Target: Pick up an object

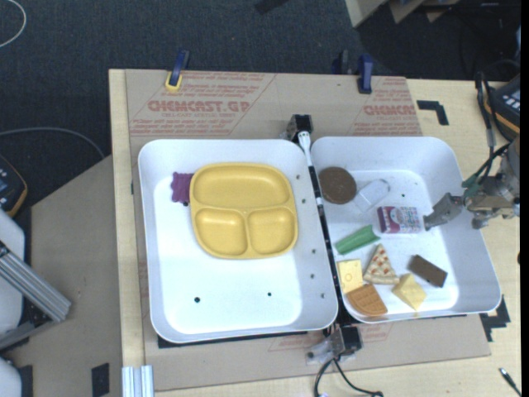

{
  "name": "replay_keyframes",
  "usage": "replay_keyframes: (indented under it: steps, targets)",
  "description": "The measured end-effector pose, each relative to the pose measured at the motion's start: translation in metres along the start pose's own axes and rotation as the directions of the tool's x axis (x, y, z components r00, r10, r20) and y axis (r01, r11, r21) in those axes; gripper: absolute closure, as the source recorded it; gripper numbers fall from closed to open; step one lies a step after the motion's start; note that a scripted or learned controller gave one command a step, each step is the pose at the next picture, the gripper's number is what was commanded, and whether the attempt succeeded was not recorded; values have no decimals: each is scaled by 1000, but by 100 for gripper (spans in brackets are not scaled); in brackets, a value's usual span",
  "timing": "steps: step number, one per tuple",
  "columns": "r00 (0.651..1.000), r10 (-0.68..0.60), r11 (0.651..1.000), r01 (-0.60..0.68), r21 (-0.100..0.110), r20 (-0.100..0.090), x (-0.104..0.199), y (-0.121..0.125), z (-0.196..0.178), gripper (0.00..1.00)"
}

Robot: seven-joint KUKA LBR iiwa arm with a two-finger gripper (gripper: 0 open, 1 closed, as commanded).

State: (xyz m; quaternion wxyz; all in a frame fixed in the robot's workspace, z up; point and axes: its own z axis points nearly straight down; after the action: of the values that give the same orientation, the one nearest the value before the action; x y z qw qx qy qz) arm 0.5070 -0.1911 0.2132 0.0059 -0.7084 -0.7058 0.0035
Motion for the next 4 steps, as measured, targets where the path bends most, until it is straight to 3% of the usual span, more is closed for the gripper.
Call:
replay_keyframes:
  steps: [1, 3, 4]
  targets:
    - [1000, -4, 1000, 4, -14, 4, 0, 3, -7, 0]
    - [1000, -4, 1000, 4, -6, 0, 10, 16, 105, 0]
    - [1000, -4, 1000, 4, -8, 0, 11, 16, 130, 0]
